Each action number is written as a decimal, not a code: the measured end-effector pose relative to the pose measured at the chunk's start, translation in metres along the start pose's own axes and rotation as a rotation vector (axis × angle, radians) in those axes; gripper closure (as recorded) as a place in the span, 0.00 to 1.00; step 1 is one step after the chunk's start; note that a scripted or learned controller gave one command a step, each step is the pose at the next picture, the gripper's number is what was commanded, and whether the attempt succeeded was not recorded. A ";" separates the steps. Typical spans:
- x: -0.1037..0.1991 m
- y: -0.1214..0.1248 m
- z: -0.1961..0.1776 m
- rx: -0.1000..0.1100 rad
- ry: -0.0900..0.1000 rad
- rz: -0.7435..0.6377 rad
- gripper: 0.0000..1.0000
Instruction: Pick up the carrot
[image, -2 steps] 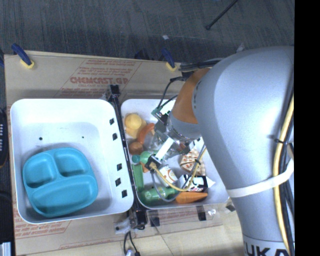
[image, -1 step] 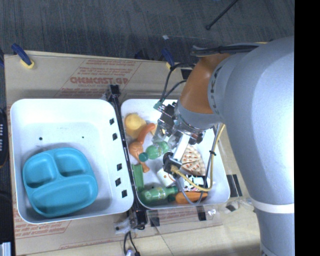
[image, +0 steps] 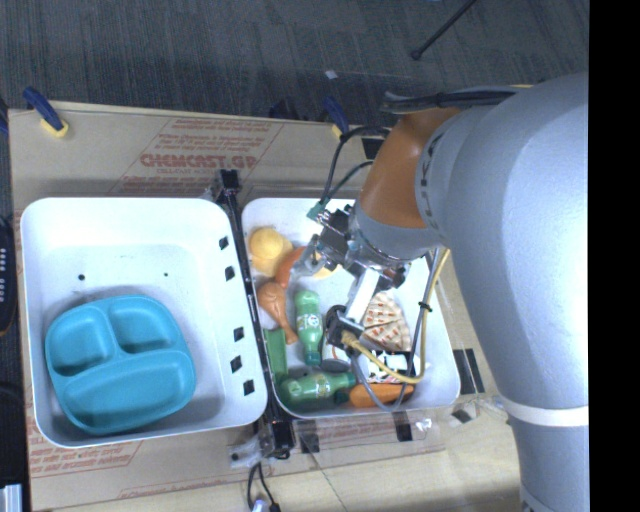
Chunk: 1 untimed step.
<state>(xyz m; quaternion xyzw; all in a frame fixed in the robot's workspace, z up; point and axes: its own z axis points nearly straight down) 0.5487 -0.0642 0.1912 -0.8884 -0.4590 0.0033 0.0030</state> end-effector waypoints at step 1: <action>0.058 -0.049 0.000 -0.002 0.002 0.311 0.00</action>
